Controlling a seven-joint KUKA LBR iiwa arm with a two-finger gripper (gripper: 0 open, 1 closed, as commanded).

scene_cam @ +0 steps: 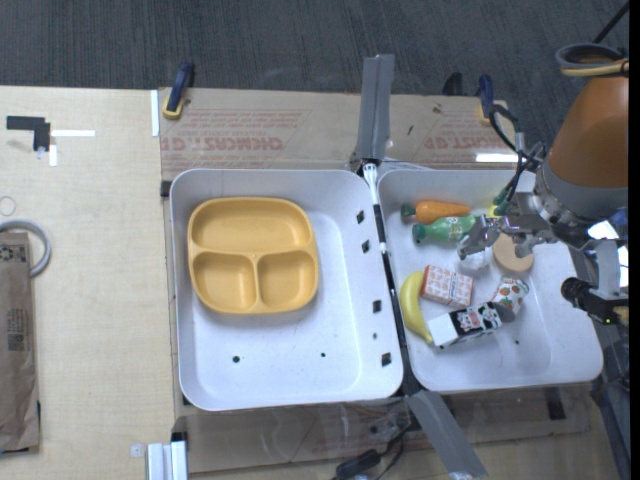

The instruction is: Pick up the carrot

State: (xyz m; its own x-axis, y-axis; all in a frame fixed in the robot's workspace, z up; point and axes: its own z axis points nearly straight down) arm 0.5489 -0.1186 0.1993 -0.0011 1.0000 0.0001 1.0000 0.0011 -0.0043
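Carrot (441, 210) is found lying flat in the right bin (560, 368), near its far wall, orange body w/ green top pointing toward the divider; it sits beyond and to the divider side of the fingertips, apart from them, not gripped. Directly alongside it, on the fingers' side, a green bottle-shaped item (446, 230) is noted, touching or nearly touching the carrot along its length. Gripper (482, 240) is seen low in the bin, just past the bottle's end; finger state cannot be told from this angle, metal parts being cluttered and small. Nothing is seen between them. A round tan disc (516, 256) lies just behind the fingers on the arm side. Further toward the near wall: a small printed box (447, 286), a banana (414, 308), a black-and-white carton (470, 322), a small round printed item (510, 292). The left bin (200, 368) holds a yellow divided plate (254, 254), well apart, no concern. Risks assessed: bottle likely to be grabbed instead of the carrot, or both pinched together, given tight spacing; carrot may be pushed against the far wall and roll if approached from the bottle side; a fingertip may land on the bottle and block closure. Rounded, tapered carrot is judged prone to slipping under an off-centre grip.
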